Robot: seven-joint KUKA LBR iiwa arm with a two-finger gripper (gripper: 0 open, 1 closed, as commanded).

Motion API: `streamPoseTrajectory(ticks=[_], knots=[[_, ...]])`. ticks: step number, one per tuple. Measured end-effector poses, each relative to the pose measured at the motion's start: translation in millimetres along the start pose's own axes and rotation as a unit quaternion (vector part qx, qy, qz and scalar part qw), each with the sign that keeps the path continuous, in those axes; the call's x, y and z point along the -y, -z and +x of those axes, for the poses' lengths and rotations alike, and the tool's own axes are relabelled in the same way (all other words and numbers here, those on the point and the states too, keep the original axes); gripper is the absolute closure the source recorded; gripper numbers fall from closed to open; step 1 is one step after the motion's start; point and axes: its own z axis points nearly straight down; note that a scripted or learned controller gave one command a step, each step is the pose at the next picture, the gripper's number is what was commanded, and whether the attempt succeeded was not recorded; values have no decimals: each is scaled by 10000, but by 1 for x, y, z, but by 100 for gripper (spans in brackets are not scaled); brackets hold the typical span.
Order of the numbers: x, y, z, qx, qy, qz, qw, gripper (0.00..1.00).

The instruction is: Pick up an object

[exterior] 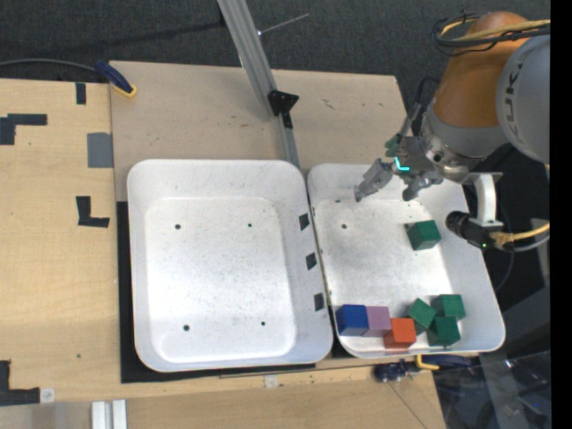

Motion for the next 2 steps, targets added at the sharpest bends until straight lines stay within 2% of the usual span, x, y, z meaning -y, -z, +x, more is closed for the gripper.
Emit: streamPoseTrajectory(ticks=[1, 2], knots=[[0, 0, 0, -1, -1, -1, 10000, 0], [4, -45, 4, 7, -7, 20, 10000, 0]])
